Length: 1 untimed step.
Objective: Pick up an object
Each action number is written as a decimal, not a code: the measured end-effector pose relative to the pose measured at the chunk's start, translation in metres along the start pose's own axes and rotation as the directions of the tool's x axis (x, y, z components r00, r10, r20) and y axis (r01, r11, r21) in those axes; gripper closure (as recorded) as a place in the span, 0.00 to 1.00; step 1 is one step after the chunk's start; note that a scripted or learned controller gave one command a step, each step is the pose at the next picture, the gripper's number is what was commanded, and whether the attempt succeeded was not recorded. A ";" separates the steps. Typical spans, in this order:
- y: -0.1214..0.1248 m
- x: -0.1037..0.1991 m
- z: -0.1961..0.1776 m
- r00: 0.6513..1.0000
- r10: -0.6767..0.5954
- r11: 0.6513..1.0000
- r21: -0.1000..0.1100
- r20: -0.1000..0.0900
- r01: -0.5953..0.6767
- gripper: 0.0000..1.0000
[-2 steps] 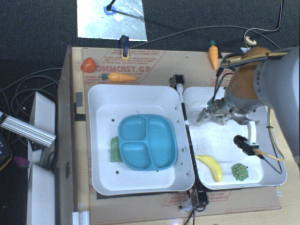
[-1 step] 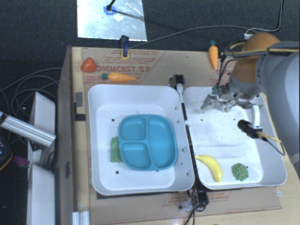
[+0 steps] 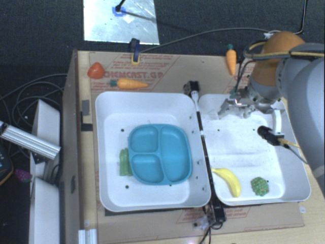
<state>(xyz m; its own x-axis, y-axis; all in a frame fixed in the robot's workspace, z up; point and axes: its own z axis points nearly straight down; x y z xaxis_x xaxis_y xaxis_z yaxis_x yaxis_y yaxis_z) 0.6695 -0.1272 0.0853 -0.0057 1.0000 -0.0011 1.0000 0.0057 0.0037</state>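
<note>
So the pincer is hanging over the far left corner of the right shallow white bin, metal bits pointing toward the divider. Honestly can't tell how it's set, the view is too fuzzy there, and I see nothing in its grip. The grey arm with the orange band comes in from the right behind it.

Down at that bin's near edge sit a yellow plastic banana and, just beside it to the right, a small green knobbly thing, maybe broccoli.

The left white bin holds a blue sectioned plastic plate with a green piece touching its left side.

On the surface beyond the bins: an orange toy carrot, a red-orange lump near the far left corner, and another small carrot.
</note>
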 end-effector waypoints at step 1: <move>-0.018 0.044 0.000 1.000 0.000 1.000 0.001 -0.001 0.000 0.00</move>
<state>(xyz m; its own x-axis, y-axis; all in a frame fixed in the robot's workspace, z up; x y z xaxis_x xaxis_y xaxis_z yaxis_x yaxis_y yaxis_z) 0.6516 -0.0836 0.0848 -0.0055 1.0000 0.0004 1.0000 0.0055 0.0024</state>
